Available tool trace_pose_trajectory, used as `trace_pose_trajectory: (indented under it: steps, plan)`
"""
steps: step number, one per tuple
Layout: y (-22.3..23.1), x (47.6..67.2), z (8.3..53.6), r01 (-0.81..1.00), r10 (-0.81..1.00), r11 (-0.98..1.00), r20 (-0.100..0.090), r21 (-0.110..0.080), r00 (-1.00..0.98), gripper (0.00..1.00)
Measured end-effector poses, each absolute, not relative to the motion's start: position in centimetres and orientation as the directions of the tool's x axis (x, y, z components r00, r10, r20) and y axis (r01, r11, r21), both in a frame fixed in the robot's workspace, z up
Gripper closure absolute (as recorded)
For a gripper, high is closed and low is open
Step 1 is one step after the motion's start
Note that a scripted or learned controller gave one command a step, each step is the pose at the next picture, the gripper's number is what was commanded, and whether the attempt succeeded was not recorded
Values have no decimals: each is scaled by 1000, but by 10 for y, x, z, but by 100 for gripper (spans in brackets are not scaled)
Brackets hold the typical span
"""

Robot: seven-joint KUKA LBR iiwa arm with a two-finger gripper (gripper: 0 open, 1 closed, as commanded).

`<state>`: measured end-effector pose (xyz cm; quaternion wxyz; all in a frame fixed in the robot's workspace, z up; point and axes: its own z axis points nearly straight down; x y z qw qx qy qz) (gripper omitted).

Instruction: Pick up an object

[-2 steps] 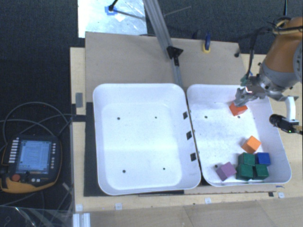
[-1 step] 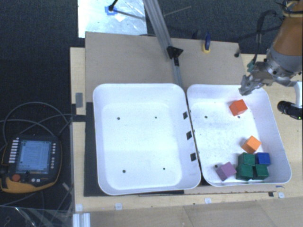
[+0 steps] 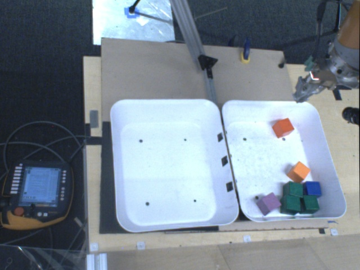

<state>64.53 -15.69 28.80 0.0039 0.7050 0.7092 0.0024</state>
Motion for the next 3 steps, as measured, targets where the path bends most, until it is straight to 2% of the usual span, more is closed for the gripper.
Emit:
trace_pose_trajectory:
  steps: [1, 3]
  plan:
    - [-107, 644, 282, 1000, 1000, 9, 1, 2, -9, 100]
    - [6, 614, 280, 1000, 1000, 11, 3, 0, -11, 100]
